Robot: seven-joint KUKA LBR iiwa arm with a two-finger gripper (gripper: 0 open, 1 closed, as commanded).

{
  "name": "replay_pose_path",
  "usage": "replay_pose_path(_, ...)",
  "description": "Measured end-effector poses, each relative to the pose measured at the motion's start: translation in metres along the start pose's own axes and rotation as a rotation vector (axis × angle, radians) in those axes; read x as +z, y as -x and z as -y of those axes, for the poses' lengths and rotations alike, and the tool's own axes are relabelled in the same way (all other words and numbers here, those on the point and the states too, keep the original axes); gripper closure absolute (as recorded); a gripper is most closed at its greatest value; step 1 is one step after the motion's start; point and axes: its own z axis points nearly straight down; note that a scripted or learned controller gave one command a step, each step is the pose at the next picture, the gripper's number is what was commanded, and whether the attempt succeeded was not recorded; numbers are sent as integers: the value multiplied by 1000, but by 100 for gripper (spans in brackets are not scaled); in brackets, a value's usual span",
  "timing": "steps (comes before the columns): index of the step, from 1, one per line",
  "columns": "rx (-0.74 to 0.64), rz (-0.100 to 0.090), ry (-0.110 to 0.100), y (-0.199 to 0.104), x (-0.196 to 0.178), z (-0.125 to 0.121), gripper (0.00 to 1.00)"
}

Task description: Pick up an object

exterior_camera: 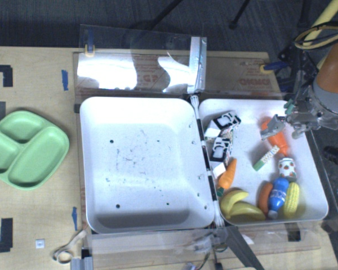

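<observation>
The arm (332,77) is cut off by the right edge; the tool (296,120) fingers blur together.

You see two white bins: the left bin (138,156) speckled with faint dark marks, the right bin (315,167) holding a black-and-white patterned object (224,134), an orange carrot (228,173), yellow bananas (240,202), a blue bottle (278,193) and yellow corn (292,199). A pale green divided plate (25,149) sits on the tan bench (34,72).

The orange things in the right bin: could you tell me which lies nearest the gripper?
The orange piece at the bin's upper right, just left of the gripper; the carrot lies far lower left.
</observation>
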Motion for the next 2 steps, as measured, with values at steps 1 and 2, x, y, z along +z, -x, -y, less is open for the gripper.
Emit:
replay_pose_path(1, 28, 4, 19, 18, 98, -43, 0)
replay_pose_path(2, -114, -1, 9, 40, 126, -51, 0)
